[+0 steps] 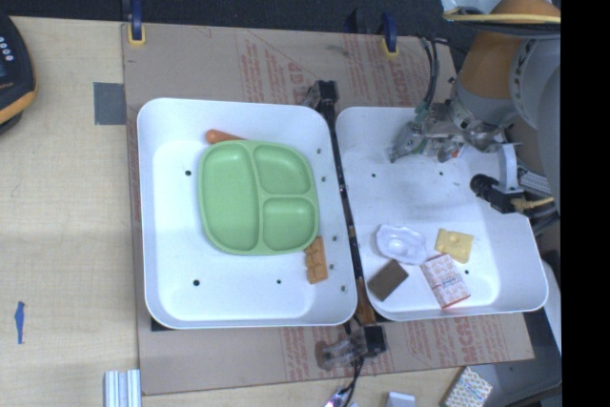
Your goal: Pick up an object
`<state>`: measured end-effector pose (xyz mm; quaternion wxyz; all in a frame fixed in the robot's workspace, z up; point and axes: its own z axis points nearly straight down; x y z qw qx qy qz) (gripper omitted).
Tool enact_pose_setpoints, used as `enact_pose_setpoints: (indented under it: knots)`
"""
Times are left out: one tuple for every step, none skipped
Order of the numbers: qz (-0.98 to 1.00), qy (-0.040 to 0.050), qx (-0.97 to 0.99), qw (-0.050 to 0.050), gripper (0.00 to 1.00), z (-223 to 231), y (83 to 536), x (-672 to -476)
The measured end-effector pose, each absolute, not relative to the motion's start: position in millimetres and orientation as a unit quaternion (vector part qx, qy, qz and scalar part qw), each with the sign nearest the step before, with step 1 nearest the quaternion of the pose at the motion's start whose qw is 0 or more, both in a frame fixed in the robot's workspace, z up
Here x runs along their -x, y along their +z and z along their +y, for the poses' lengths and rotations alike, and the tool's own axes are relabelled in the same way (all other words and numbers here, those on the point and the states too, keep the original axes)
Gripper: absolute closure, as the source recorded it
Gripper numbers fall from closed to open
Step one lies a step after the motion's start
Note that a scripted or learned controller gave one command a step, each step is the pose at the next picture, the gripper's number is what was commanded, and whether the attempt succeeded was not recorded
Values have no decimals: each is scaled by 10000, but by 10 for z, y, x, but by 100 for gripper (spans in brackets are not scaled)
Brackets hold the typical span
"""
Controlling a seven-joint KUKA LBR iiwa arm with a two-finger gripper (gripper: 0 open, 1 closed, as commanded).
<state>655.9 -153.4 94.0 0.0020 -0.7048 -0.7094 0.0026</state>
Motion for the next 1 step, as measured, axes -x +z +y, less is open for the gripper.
enact_pose_setpoints:
  knots:
    - [-7070,5,7072,-32,0,-2161,1575,-6570]
